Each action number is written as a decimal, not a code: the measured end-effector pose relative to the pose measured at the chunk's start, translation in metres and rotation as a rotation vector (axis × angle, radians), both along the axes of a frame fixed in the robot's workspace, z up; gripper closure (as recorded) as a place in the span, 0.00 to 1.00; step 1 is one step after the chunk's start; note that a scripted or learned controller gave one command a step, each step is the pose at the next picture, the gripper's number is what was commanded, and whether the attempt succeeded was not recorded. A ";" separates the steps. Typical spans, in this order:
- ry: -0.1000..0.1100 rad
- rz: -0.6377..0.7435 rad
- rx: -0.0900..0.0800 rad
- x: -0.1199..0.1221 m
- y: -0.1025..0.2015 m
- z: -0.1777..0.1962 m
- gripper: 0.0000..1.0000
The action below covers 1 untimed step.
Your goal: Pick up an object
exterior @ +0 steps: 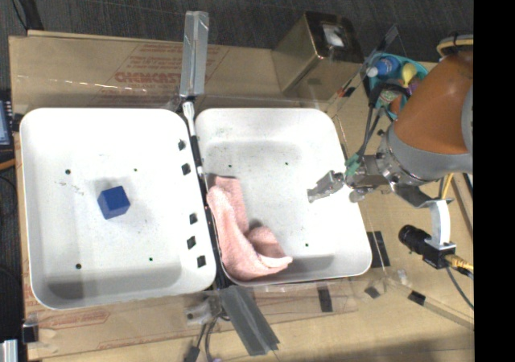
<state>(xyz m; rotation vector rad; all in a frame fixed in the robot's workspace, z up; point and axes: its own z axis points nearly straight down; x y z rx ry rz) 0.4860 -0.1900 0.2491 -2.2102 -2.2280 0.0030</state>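
A pink cloth [240, 229] lies crumpled along the left wall of the right bin [322, 131], running down to its front edge. A small blue cube [114, 201] sits in the left bin [48, 135], left of centre. My gripper [325, 186] hangs over the right side of the right bin, reaching in from the right, well to the right of the cloth. Nothing shows between its fingers.
A metal divider post [194, 59] stands at the back between the two bins. A tan box [310, 51] sits behind the right bin. Brown cardboard [96, 63] lies under and behind the bins.
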 end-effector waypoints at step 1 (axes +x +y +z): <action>0.001 -0.039 0.000 -0.002 0.072 -0.053 0.00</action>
